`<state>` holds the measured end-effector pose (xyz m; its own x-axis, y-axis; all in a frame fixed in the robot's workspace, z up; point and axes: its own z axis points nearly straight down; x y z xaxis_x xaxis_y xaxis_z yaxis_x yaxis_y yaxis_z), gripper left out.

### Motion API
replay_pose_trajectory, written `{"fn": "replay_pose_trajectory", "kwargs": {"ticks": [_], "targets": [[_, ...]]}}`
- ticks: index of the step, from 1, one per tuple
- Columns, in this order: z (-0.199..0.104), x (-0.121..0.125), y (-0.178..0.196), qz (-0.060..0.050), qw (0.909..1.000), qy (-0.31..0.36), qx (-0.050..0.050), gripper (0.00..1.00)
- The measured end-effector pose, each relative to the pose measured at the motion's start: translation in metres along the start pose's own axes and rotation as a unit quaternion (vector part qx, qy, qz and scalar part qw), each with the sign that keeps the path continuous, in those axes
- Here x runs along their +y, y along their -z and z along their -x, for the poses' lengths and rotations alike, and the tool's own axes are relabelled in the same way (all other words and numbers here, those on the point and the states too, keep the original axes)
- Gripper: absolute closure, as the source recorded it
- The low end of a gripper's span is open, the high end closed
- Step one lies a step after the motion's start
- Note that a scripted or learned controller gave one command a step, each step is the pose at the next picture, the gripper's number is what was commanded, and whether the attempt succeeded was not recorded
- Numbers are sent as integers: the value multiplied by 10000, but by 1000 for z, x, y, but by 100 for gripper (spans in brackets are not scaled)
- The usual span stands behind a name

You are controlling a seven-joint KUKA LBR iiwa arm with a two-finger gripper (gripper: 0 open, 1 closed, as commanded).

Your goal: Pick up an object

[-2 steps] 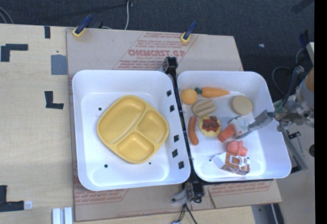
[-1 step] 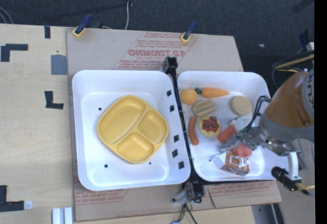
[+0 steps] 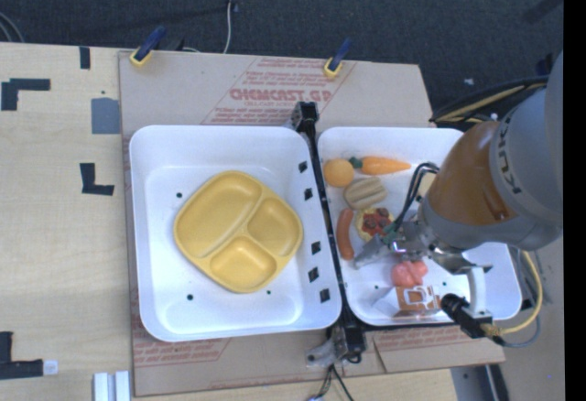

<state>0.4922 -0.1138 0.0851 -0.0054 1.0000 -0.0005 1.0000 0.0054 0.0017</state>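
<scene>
where cardboard [image 3: 275, 92] lies — two white bins [image 3: 146, 207] on it.

The arm [image 3: 499, 175] ran off the right edge of the picture, and its bulk covered the far right part of the right bin [image 3: 485, 308]. The hand [image 3: 389, 239] sat low among the toy food, too small and cluttered to show how its fingers stood. A small red and yellow item [image 3: 374, 223] beside it was partly hidden and could not be identified. The printed packet [image 3: 417, 298] below was too blurred to read.
</scene>
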Motion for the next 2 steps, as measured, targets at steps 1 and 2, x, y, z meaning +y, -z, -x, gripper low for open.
{"fn": "replay_pose_trajectory", "kwargs": {"ticks": [1,2], "targets": [[-40,117,106,83,10000,26,-4,0],[8,95,-6,-21,10000,-45,-2,0]]}}
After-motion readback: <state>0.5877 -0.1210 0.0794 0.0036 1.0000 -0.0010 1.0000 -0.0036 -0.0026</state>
